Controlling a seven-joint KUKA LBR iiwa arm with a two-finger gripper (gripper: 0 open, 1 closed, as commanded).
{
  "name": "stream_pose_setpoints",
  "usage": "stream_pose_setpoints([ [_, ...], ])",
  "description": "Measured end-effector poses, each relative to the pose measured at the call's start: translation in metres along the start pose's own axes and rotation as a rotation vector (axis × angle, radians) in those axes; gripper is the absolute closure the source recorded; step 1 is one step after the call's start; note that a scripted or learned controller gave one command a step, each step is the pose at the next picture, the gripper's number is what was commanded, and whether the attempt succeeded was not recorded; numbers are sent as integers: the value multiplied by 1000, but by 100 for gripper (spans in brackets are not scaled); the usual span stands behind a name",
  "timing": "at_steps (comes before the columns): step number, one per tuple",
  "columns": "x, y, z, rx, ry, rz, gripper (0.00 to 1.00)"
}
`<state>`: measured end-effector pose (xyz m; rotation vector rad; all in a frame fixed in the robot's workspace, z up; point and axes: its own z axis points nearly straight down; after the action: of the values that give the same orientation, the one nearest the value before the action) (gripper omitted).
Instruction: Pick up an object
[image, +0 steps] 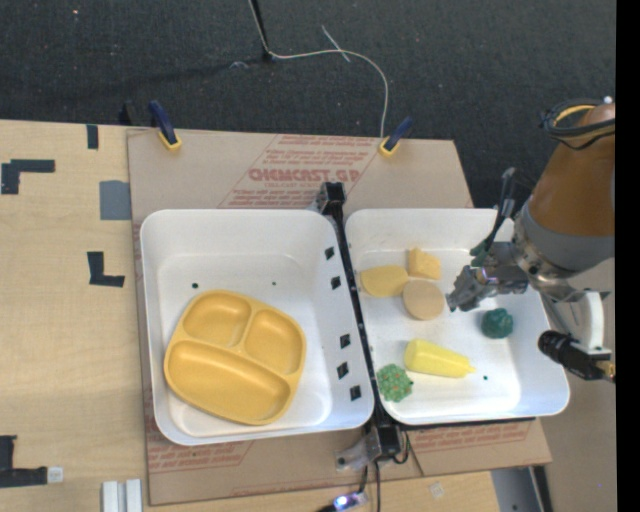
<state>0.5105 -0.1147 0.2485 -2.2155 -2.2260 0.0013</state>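
Note:
The right bin (540, 400) holds a yellow corn-like piece (437, 359), a green broccoli piece (394, 381), a tan round disc (424, 299), a pale yellow lump (383, 281), a small orange-yellow chunk (424, 264) and a dark green ball (497, 322). My gripper (466, 292) hangs low over the right bin, just right of the tan disc and up-left of the green ball. I see nothing between its fingers.
The left bin (160, 250) holds a yellow divided plate (235, 355). A black divider with clips (342, 300) runs between the bins. The grey arm (575, 200) with its orange band covers the right bin's far right side. Clamps (165, 128) hold the cardboard base.

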Motion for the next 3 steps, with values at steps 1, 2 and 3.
stream_pose_setpoints([
  [1,46,3,10,1,1,-1,100],
  [2,107,7,9,0,1,-3,100],
  [3,158,25,20,1,0,-2,100],
])
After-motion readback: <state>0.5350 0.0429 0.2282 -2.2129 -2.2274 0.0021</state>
